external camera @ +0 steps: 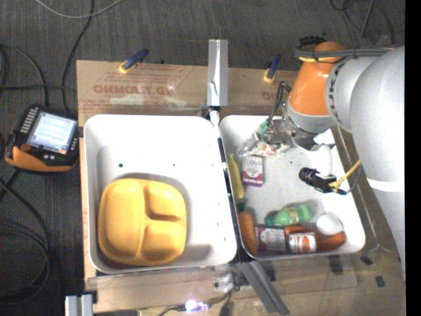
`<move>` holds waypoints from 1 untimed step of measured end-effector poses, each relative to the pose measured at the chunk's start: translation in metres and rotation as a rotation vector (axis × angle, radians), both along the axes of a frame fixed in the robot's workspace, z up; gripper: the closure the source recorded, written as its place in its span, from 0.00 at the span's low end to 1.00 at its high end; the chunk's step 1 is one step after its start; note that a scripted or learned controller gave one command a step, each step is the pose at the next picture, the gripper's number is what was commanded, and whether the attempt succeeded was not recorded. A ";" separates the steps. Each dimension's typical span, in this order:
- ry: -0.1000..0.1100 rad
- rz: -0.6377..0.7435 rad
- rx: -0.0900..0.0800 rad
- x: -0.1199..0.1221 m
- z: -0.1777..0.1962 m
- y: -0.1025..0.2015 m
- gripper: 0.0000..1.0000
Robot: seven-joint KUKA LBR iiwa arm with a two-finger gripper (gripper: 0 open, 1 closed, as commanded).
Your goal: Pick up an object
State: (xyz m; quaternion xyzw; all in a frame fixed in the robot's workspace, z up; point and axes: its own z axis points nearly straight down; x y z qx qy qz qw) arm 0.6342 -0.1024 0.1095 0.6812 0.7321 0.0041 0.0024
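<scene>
Grey arm (pixel 371 104), banded orange, sits nearest us at the right and reaches over the right bin (pixel 296 193). Its gripper (pixel 273 135) hangs low at that bin's back left corner. We cannot tell whether it is open, closed or holding anything.

On the left, the other bin (pixel 131 143) holds one yellow tray (pixel 141 219), well apart from the gripper.

We judge the likely target to be a crumpled wrapper (pixel 262 147) just beside the gripper. It looks thin and flat, so a grasp could close on air or slide off. The bin wall is near, so a descent could scrape it. A maroon packet (pixel 253 170) lies just in front of the wrapper and could be dragged along.

Along the right bin's left wall lies a yellow-green stick-shaped item (pixel 235 176), with a carrot (pixel 247 232) nearer the front. Across the front are a red bottle (pixel 289 240), a green bottle (pixel 293 214) and a white egg (pixel 329 224). All of these are well apart from the gripper. The egg could roll if the bin is bumped.
</scene>
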 end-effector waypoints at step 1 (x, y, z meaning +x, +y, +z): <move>0.075 0.042 0.011 0.022 -0.022 -0.010 0.00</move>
